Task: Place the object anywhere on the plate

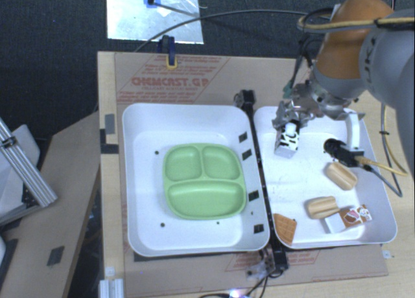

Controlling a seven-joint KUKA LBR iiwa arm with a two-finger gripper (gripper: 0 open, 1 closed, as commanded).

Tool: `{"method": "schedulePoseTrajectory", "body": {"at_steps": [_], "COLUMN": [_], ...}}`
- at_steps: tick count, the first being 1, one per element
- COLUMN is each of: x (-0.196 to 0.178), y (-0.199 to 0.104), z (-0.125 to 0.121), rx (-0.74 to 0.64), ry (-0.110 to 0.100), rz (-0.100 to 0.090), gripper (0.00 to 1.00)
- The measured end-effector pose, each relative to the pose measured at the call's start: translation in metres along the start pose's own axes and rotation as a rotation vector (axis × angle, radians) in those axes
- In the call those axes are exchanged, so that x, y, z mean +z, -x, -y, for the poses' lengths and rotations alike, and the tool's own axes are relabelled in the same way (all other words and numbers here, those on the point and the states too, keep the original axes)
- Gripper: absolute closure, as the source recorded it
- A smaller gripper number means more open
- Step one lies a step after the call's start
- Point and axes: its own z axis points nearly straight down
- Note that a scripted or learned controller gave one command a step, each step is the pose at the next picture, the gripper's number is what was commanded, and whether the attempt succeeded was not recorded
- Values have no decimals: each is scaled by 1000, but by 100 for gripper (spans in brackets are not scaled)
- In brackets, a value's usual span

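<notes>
The gripper grasped a small black-and-white object between its fingers, above the right bin. The green plate lay in the left bin, well apart.

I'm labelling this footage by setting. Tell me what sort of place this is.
Probably a robotics lab test bench, not a kitchen. A grey arm reaches over two white bins, one with a green plate, the other with toy foods like a bread roll. Cables trail about.
</notes>
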Motion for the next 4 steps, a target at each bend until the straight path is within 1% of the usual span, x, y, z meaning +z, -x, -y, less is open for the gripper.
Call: {"method": "schedulePoseTrajectory", "body": {"at_steps": [1,2,3,4], "x": [6,-4,-6,-13], "y": [-56,-115,-158,-162], "z": [0,0,-18,-16], "rx": [0,-1,1,4], "ry": [-1,0,2,0], "rz": [-1,-1,-1,0], "gripper": [100,100,100,100]}}
